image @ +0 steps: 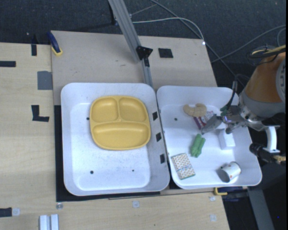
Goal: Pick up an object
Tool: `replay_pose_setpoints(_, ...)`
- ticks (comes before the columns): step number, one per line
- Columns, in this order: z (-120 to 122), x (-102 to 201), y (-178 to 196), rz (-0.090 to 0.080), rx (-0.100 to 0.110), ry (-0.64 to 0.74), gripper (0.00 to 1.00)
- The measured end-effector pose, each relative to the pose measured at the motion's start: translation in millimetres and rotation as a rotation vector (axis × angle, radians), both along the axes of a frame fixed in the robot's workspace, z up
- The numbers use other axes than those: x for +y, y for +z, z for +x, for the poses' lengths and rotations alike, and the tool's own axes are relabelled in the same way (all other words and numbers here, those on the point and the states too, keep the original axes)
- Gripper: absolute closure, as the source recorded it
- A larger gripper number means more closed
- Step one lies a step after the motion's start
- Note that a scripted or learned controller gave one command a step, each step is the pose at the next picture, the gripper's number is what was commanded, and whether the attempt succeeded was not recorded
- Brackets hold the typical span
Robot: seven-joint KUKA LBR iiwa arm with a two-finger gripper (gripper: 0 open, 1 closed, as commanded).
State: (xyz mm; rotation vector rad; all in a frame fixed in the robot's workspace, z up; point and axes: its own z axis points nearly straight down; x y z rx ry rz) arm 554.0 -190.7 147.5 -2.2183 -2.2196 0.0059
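Observation:
In the right bin (240, 96) lie a tan rounded object (195, 110), a purple item (200, 122) just below it, a green object (198, 145), a patterned flat pack (183, 166), a small white block (226, 139) and a grey-white cup (229, 171) on its side. My gripper (216, 123) hangs low over the bin's middle right, just right of the purple item and below the tan object. Nothing can be seen held in it. The arm's orange band (266, 83) is at the right edge.
The left bin (77, 143) holds a yellow divided plate (120, 122). A metal pole (129, 28) slants across the bench behind the bins. Cables run over the dark floor at the top right.

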Motion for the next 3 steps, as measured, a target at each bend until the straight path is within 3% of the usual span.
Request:
replay_pose_setpoints(1, 7, -1, -39, -0.001, -0.010, 0.002, 0.00)
replay_pose_setpoints(2, 7, -1, -29, -0.001, -0.010, 0.003, 1.00)
replay_pose_setpoints(3, 11, -9, 29, -0.002, -0.009, 0.000, 1.00)
